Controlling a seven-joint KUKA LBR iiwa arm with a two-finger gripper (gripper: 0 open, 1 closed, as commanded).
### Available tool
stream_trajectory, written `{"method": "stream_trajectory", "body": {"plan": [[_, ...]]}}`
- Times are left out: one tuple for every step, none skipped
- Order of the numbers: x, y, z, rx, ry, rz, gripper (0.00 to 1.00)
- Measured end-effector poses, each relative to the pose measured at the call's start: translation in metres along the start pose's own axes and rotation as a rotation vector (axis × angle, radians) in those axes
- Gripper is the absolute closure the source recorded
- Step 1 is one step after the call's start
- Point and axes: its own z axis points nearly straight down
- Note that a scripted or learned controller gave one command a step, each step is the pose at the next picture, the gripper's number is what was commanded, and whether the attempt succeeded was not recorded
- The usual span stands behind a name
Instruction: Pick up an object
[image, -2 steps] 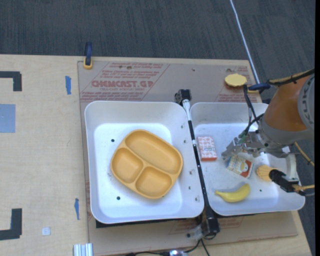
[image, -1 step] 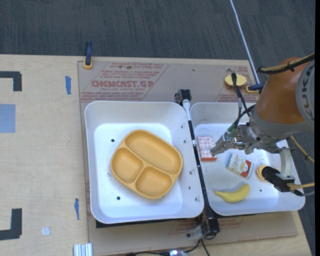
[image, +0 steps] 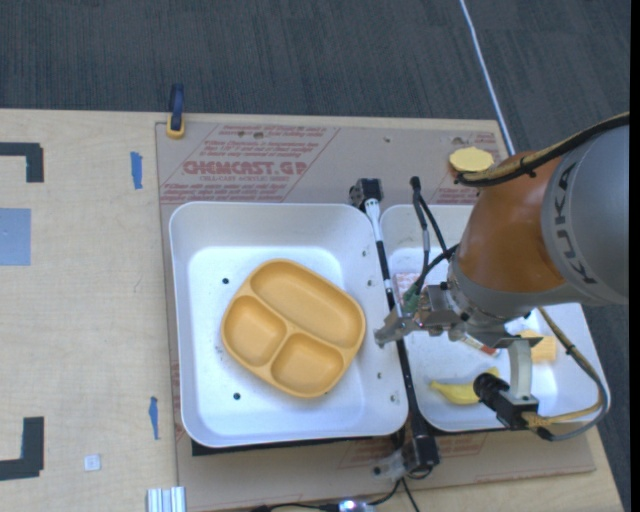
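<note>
At 5 o'clock, nearest the camera: a banana (image: 455, 392) lying flat on the floor of the right bin (image: 570, 322), with a small yellow block (image: 543, 348) at the banana's 2 o'clock. Just above, at 3 o'clock: grey arm (image: 600, 215) reaching in from the right, orange band (image: 505, 235) bent down over the right bin, wrist pointing toward 9 o'clock. Gripper (image: 420, 318) poised over the rim between the 2 bins; cannot tell how far apart its tips stand, nor whether anything sits between them. At centre: left bin (image: 200, 300) holding a yellow 3-part plate (image: 292, 328), flat, tilted toward 4 o'clock. Farthest, at 1 o'clock: a yellow disc (image: 471, 160) on the board.
</note>
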Motion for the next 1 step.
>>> {"method": "stream_trajectory", "body": {"plan": [[-0.0474, -0.0052, -0.0004, -0.002, 0.000, 0.002, 1.00]]}}
